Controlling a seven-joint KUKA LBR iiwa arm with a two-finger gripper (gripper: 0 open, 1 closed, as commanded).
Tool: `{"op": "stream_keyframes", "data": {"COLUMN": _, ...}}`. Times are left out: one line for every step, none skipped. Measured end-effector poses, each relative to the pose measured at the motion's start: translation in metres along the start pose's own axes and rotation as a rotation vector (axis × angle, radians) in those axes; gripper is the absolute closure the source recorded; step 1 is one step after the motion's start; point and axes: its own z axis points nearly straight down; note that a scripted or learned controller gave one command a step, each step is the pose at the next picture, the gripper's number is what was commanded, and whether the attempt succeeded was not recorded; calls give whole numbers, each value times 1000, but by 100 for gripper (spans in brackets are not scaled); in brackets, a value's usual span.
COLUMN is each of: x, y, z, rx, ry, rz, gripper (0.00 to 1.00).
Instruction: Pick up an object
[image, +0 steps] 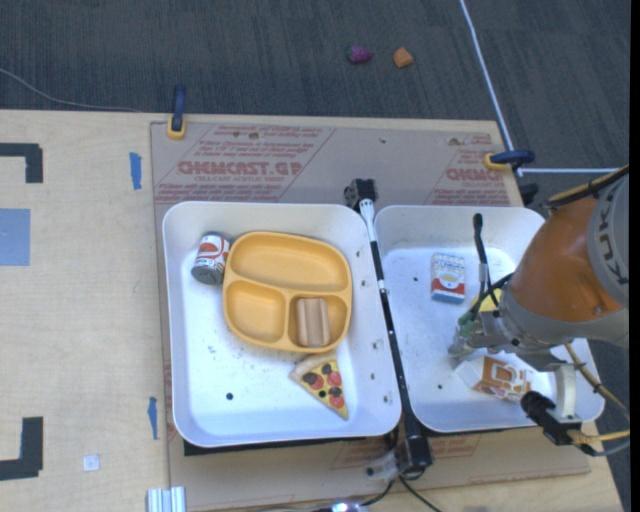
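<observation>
Objects lie in both bins on the bench (80, 330). In the left bin (190, 400) a can (210, 258) lies on its side against a yellow tray (285, 265), which holds a brown block (311, 322) in its lower right compartment. A pizza slice (324, 385) lies just below the tray. In the right bin (420, 400) a small carton (448, 276) sits near the top, well apart from an orange packet (501, 379) near the bottom. The pincer (473, 338) is low over the bin floor, just left of the packet; its opening cannot be told, and nothing is seen held in it.
</observation>
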Motion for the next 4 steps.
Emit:
{"op": "stream_keyframes", "data": {"x": 0, "y": 0, "z": 0, "rx": 1, "ry": 0, "rz": 0, "gripper": 0}}
{"op": "stream_keyframes", "data": {"x": 0, "y": 1, "z": -10, "rx": -4, "ry": -1, "rz": 1, "gripper": 100}}
{"op": "stream_keyframes", "data": {"x": 0, "y": 1, "z": -10, "rx": -3, "ry": -1, "rz": 0, "gripper": 0}}
{"op": "stream_keyframes", "data": {"x": 2, "y": -5, "z": 11, "rx": 21, "ry": 15, "rz": -3, "gripper": 0}}
